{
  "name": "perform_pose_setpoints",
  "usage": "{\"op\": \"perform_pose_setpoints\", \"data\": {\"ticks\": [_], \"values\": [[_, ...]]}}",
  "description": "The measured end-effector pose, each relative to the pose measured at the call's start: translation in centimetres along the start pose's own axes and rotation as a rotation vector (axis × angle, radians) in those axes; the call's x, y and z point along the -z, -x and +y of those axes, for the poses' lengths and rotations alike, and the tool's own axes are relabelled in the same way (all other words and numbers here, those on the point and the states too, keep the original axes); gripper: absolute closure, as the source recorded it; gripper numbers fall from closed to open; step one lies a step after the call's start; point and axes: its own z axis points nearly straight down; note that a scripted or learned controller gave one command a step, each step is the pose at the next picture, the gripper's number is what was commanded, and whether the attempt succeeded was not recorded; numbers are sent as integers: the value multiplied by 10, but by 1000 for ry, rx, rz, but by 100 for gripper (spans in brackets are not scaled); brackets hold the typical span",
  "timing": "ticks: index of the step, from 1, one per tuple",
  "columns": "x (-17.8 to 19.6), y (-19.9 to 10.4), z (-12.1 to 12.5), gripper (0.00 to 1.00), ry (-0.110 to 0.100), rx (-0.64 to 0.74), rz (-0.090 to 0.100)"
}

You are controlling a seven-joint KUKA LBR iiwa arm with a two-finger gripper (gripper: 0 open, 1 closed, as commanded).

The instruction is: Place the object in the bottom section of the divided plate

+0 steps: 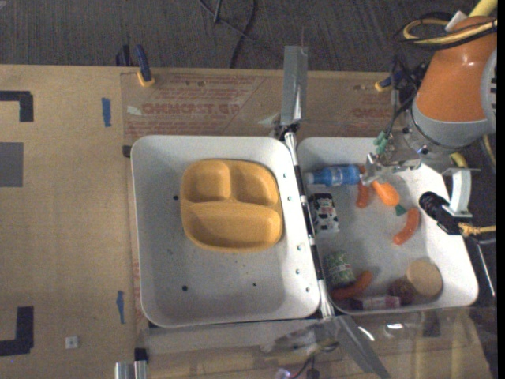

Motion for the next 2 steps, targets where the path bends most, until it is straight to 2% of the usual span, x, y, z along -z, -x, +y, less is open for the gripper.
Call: {"op": "perform_pose_setpoints", "data": {"ticks": [1, 2], "values": [[-126, 27, -30, 100, 8, 274, -3], [-128, 27, -31, 0, 5, 274, -1]]}}
